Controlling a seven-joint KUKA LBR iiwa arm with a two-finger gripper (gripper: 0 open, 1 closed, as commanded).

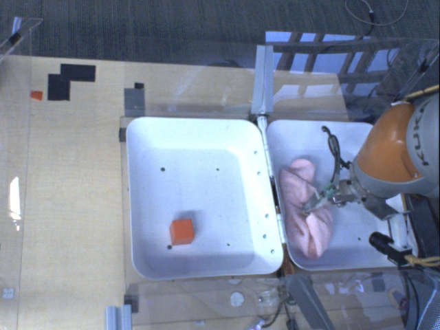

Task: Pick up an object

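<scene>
Pink cloth [305,206], soft and bunched, lies lengthwise in the right bin [357,249], against its left wall; gripper [323,201] sits low on the cloth's middle, touching its right side; how the pincer stands, cannot tell from here, too small and dark; arm [392,150] comes in from the right, orange band above the wrist; left bin [199,143] holds one orange cube [182,232] near its lower left; bins side by side on a wooden bench [69,198].
</scene>
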